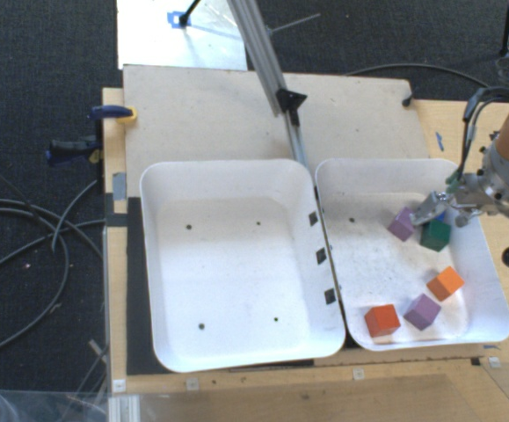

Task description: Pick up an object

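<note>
My gripper (442, 213) hangs over the right bin (359, 236), near its far right side. A dark green block (436, 235) sits directly under it, partly covered by the gripper, and I cannot tell whether they touch. A light purple block (402, 224) lies just left of the gripper. Toward the bin's front lie an orange block (446, 283), a second purple block (423, 310) and a red-orange block (381, 320).
The left bin (162, 236) stands beside the right one, with their walls meeting along a row of black clips (321, 255). A slanted metal pole (263, 51) crosses the back of the bench. Cables lie on the floor to the left.
</note>
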Controlling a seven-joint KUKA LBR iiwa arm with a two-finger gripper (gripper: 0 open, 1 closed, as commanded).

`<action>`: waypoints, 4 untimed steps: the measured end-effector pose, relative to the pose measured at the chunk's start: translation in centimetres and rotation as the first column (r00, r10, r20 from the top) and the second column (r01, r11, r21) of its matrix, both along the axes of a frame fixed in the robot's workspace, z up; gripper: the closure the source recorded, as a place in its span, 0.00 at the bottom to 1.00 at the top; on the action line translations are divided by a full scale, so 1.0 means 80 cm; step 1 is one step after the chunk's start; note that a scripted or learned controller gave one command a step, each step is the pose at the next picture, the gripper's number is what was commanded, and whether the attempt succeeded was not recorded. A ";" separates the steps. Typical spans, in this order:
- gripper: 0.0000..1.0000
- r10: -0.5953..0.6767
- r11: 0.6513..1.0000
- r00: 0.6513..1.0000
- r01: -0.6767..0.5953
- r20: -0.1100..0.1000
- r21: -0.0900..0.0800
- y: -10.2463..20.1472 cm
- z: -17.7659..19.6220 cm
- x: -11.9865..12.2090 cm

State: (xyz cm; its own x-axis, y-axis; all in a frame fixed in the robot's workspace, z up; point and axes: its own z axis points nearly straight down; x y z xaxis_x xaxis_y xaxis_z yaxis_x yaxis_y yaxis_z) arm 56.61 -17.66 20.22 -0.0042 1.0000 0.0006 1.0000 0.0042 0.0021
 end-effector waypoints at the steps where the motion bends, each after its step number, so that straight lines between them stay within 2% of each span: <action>1: 0.00 0.000 1.000 1.000 0.000 0.022 -0.008 -0.015 -0.111 0.083; 2: 0.00 0.003 1.000 1.000 -0.003 0.010 -0.002 0.041 -0.134 0.026; 3: 0.00 0.004 1.000 1.000 -0.004 0.008 -0.003 0.033 -0.137 0.121; 4: 0.00 -0.004 1.000 1.000 0.004 -0.006 0.000 0.048 -0.140 0.036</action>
